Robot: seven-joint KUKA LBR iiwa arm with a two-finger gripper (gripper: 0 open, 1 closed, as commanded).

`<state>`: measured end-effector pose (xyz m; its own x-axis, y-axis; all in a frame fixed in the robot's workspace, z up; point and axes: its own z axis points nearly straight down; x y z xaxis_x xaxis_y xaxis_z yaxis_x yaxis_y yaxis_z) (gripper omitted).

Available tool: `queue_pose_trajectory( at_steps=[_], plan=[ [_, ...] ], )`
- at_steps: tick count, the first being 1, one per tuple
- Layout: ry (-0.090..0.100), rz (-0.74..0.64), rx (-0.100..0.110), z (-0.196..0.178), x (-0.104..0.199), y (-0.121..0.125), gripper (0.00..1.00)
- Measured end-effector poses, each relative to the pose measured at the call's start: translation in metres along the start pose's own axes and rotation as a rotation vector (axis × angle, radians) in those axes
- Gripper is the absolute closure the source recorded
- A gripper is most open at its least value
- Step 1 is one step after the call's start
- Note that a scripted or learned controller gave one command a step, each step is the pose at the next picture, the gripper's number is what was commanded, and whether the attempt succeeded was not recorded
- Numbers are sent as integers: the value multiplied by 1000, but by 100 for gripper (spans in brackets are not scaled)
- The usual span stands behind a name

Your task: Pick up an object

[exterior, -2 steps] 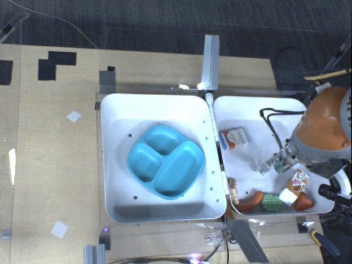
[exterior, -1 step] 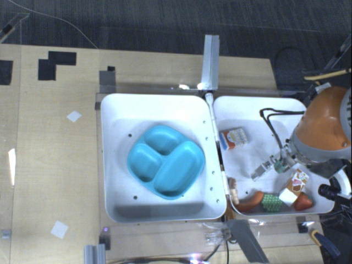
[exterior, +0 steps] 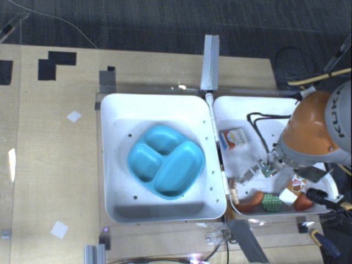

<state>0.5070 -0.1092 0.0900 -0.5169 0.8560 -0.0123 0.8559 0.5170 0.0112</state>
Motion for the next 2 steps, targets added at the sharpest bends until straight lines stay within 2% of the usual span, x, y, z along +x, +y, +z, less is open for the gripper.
queue_pose_trajectory(
  at_steps=[1,2],
  plan=[
    [2,-182,1,2,-62,26,0],
    [4,-321,2,-85,-142,47,0]
  ],
)
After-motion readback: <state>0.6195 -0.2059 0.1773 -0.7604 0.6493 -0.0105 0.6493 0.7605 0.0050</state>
